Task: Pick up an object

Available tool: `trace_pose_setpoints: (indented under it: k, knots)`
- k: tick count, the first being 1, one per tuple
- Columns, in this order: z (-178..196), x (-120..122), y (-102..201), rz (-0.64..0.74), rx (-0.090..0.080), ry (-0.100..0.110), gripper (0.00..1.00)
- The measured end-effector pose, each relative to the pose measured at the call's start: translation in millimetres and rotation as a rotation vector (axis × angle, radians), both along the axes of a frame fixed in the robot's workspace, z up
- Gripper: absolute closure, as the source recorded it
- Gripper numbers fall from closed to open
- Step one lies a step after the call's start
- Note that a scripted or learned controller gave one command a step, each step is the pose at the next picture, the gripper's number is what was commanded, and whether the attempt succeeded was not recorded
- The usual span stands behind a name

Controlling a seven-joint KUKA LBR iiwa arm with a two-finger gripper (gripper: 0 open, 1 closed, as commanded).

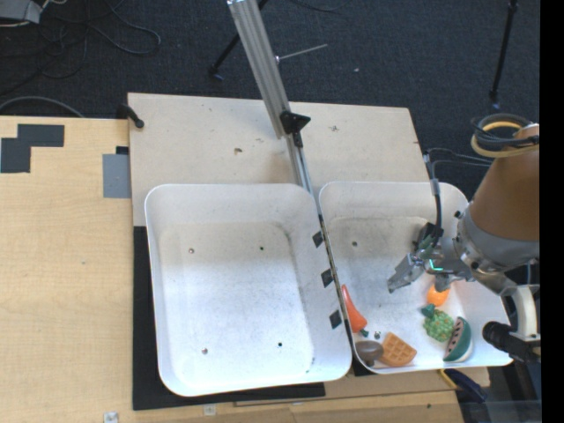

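Claw (407,276) of the grey arm sits low over the bare floor of the right-hand shallow white bin (379,203), its dark fingers angled down and to the left; whether they are spread or closed I cannot tell, and nothing shows between them.

Going by size, the pale wooden desk (66,263) carries both bins, and the left-hand shallow white bin (227,289) has only a speckled floor. A grey metal rail (264,69) slants down from the top toward the seam between the bins.

All the candidates for picking lie in the right bin's near corner. A green-and-dark watermelon-slice toy (458,339) rests against the near right wall, with a knobbly green toy (437,324) just beside it. A tan waffle-shaped piece (397,352) lies at the near rim, next to a small brown rounded piece (369,351). An orange carrot-shaped toy (353,309) lies along the left wall. A small orange block (437,296) sits just beside the claw, on its near right.

By my reading, the task is not yet done: no object is lifted or visibly gripped. Choosing a toy, closing on it and raising it all remain.
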State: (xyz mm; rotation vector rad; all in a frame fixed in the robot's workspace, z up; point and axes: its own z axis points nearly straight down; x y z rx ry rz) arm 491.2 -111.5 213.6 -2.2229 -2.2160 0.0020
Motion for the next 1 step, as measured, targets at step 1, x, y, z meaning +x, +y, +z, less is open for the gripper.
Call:
trace_pose_setpoints:
  k: [1]
  knots:
    - [-44.9, 3.9, 3.1, 0.002, 0.001, 0.005, 0.00]
